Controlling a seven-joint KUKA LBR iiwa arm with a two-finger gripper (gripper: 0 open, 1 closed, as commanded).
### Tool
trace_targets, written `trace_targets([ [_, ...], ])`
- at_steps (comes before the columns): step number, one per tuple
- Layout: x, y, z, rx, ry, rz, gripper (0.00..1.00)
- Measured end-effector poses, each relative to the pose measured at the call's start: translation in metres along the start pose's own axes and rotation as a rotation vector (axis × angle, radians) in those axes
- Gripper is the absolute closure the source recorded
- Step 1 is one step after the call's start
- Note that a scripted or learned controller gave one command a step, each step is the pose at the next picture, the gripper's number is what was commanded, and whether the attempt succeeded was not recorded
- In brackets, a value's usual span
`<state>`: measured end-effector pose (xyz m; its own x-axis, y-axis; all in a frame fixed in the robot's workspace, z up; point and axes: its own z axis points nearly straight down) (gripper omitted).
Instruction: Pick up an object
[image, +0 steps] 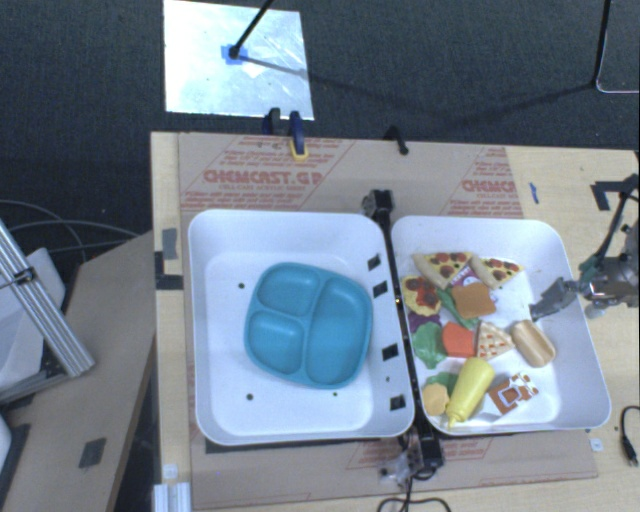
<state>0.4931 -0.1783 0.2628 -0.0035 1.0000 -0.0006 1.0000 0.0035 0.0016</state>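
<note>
toy food (470, 335) lies heaped in the right white bin (560, 250): pizza slices (443, 266) near the top, a hot dog bun (533, 343) at the right of the pile, a yellow squeeze bottle (468, 389) toward the front, green and orange pieces between. the gripper (551, 298) reaches in over the bin's right rim, just above the hot dog bun, with nothing seen between its tips; whether it is wide or narrow cannot be told. the left white bin (230, 250) holds a blue divided plate (307, 324).
</note>
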Motion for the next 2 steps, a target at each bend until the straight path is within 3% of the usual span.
trace_targets([
  [1, 0.088, 0.009, 0.019, 0.001, 0.004, -0.01, 0.0],
  [2, 0.21, 0.039, 0.082, 0.005, 0.006, -0.013, 0.0],
])
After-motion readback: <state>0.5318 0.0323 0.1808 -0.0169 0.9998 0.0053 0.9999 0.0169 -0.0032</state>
